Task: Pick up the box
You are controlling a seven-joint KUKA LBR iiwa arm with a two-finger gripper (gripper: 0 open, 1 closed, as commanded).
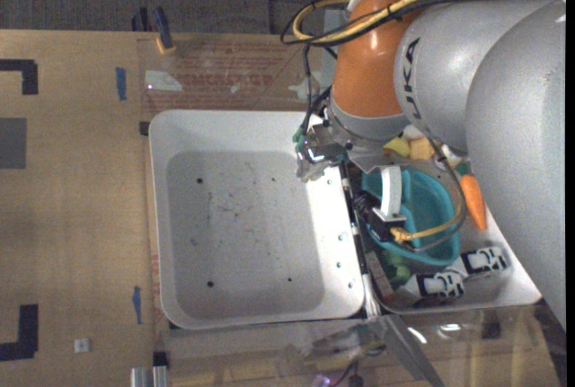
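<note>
In the camera view, above the seam where the two white bins meet, we see the tool [313, 152] hanging under the orange wrist band of the arm [503, 62]. It sits at the upper end of the divider, just over the corner of the left bin [171, 197]. The wrist covers it from above, so we cannot tell whether the tool is open or closed, and we see nothing held in it.

The move ahead turns on one relation. Everything loose lies in the right bin [526, 291], down and to the right of the tool and partly under the arm's bulk, while the left bin holds only specks. We judge that the tool must shift across the divider into the right bin, not into the bin it now borders.

We cannot pick out the box with certainty. The likeliest piece is a small white block [392, 189] with a dark edge, resting against the near rim of a teal bowl [436, 206], close to the divider and just below the tool. Its long axis seems to run roughly along the divider, though it is too small to be sure. A carrot [473, 201] lies beyond the bowl, and two black-and-white pieces [488, 261] sit toward the bin's lower corner. The bins stand on a tan desk [72, 197].
</note>
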